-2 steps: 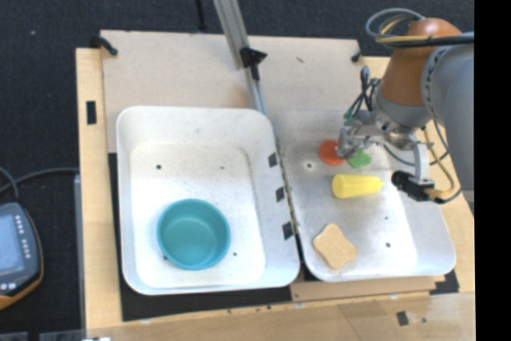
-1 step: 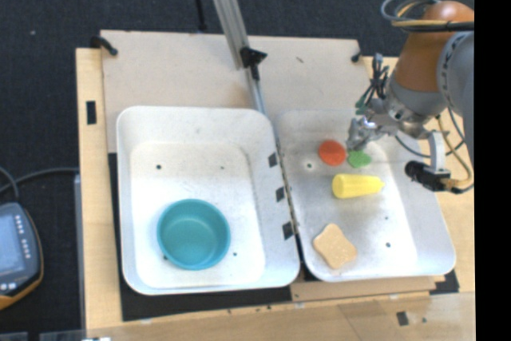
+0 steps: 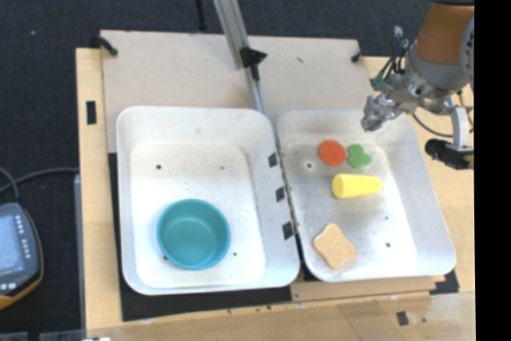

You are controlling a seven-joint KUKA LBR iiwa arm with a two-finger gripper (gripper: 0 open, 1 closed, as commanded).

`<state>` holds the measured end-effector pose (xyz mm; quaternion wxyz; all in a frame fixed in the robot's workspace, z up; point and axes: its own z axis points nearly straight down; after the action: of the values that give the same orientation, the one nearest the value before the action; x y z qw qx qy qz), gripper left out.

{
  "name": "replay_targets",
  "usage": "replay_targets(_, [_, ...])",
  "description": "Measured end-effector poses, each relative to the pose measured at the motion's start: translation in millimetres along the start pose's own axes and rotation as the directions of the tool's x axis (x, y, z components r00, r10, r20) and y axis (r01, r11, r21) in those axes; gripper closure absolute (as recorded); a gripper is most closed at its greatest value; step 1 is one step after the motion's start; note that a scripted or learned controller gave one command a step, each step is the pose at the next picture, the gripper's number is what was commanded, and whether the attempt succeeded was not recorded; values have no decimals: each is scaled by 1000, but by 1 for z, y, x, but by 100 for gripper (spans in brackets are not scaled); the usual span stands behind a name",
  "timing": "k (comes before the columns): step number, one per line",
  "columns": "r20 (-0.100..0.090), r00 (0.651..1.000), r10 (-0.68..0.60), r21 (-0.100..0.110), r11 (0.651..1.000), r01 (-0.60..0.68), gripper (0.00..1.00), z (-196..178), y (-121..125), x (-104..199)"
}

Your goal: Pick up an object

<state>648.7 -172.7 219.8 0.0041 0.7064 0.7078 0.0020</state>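
I see a pale wooden bench [image 3: 92,196] on dark carpet, bearing two shallow white speckled plastic bins. Left bin [image 3: 136,132]: a round teal plastic bowl [image 3: 193,233] near its front edge. Right bin [image 3: 415,212]: a yellow tapered block [image 3: 356,185] mid-bin, a tan bread-shaped piece [image 3: 334,246] toward the front edge, a flat red disc [image 3: 332,152] touching a small green lump [image 3: 359,156]. The grey gripper [image 3: 375,116] hovers over the bin's back edge; I cannot tell its state.

The wooden bench [image 3: 92,172] bears 2 white bins, touching: left bin [image 3: 136,132]; right bin [image 3: 423,204].
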Motion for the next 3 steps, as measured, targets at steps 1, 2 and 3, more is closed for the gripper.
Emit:
replay_targets(1, [-1, 1000, 0, 6, 1000, 0, 100, -61, -2, -3])
replay_targets(2, [-3, 1000, -3, 9, 1000, 3, 100, -47, -28, 43])
replay_targets(3, [-4, 1000, -4, 7, 1000, 4, 100, -48, -55, 95])
